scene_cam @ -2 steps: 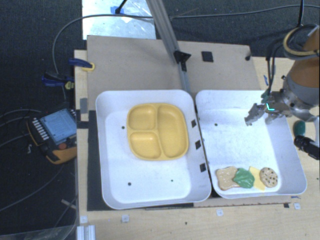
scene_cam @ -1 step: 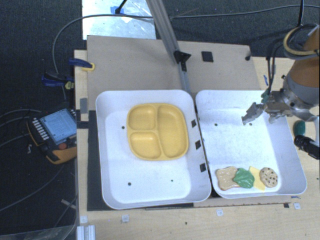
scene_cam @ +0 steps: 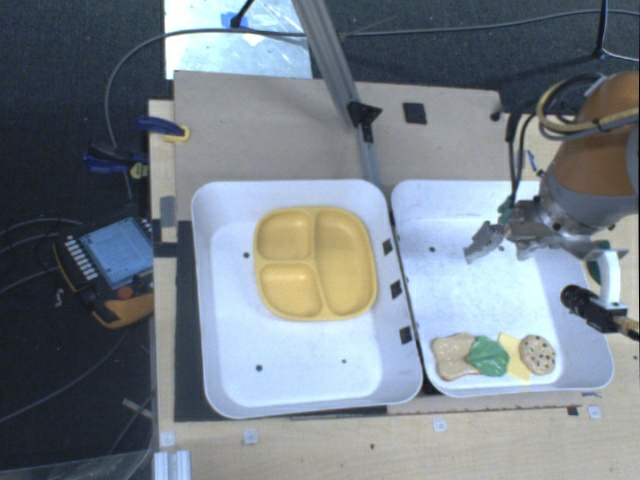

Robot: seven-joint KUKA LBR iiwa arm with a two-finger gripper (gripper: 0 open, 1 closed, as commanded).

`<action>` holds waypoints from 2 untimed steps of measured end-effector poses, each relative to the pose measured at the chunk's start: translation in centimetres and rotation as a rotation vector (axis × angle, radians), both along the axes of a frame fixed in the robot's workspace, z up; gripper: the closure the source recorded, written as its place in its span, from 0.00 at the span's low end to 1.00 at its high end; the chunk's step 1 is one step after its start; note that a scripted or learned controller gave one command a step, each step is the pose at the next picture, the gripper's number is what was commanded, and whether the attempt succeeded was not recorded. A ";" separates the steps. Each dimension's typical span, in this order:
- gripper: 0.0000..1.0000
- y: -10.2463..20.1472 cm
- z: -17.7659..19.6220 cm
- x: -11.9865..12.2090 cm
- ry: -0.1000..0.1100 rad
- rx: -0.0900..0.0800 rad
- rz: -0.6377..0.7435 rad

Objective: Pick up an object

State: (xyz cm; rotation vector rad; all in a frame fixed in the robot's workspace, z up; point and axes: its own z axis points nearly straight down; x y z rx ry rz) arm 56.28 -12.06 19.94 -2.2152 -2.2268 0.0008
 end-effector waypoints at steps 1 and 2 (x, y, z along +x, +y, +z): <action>0.00 -0.1 -4.3 -0.5 0.002 0.001 -0.005; 0.00 0.2 -8.5 -0.7 0.002 0.001 -0.004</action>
